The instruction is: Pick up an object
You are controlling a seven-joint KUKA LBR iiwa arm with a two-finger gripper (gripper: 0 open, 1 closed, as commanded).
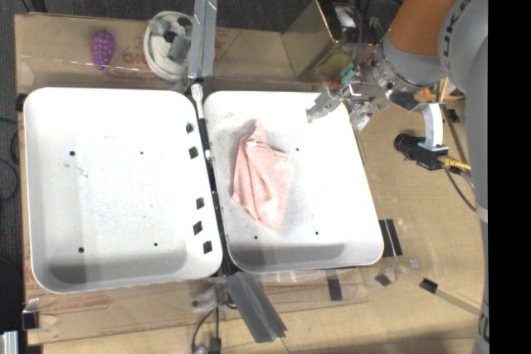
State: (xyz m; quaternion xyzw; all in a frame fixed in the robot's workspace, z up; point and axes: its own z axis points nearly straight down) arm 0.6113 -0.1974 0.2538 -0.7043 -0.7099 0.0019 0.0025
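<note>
Hand (pixel 342 105) hovers at right bin's (pixel 365 211) far right corner, fingers spread, grasping nothing. Pink cloth (pixel 262 175) lies mid-bin, likely pick target.

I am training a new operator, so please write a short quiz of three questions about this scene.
1. True or false: the pink cloth lies in the right bin.
2. The gripper is above which part of that bin? A) far right corner B) near left corner C) centre
3. Fill in: the purple object lies on the bench beyond the ____ bin.

Key: 1 true; 2 A; 3 left.
</note>
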